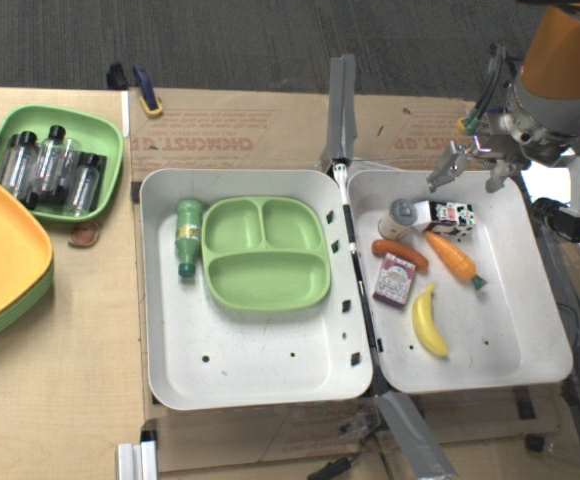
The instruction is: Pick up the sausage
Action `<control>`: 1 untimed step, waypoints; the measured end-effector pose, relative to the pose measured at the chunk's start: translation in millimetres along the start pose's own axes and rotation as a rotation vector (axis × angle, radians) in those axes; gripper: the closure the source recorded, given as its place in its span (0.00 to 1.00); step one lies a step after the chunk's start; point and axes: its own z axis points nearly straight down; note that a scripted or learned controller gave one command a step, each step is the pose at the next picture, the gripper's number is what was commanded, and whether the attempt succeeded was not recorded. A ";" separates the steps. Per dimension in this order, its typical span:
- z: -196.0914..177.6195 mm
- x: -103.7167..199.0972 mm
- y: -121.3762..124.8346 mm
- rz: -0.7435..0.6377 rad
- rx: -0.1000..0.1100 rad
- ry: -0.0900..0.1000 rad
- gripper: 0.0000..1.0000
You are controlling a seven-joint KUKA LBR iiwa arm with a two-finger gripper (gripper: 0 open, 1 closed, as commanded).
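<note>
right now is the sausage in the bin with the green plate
No, the sausage lies in the right bin; the green plate sits in the left.

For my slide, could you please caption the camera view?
Pincer open above the right bin, with the sausage lying untouched among carrot, banana and carton.

Bright, even overhead light, soft shadows, mild glare on white bins (260, 388), sharp focus

Dark grey carpet floor (220, 18) (faintly ribbed) lies behind the cardboard-topped bench (230, 133).
</note>
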 end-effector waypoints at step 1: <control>102.5 -53.4 -69.3 0.069 0.000 0.001 0.00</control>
